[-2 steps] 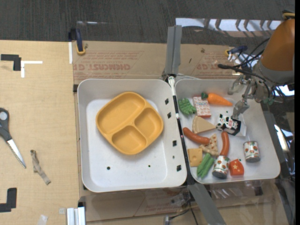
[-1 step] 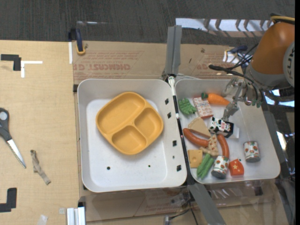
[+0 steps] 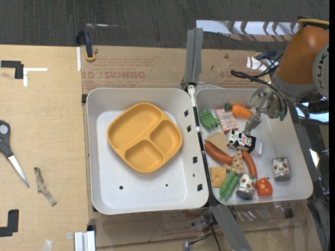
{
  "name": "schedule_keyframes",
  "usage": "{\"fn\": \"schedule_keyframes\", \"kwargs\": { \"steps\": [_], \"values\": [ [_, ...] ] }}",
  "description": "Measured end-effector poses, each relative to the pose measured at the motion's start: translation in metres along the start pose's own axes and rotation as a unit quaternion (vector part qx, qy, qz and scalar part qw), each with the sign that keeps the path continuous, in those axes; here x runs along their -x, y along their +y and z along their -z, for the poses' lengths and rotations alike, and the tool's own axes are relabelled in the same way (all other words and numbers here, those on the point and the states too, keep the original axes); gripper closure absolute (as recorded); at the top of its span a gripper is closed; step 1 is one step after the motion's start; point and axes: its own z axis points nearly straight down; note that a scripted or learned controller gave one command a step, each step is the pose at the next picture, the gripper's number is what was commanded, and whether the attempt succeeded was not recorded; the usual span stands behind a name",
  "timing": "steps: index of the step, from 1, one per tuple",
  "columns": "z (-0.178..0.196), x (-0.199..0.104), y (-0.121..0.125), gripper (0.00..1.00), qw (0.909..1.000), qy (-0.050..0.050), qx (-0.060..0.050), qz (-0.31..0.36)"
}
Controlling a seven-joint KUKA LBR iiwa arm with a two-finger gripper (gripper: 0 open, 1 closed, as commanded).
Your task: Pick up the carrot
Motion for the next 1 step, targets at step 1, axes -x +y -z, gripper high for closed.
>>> {"fn": "schedule_keyframes", "kwargs": {
  "steps": [1],
  "values": [
    [0.0001,-0.0024,0.0215,0.0,1.0,0.0,0.0,-0.003]
  ]
}}
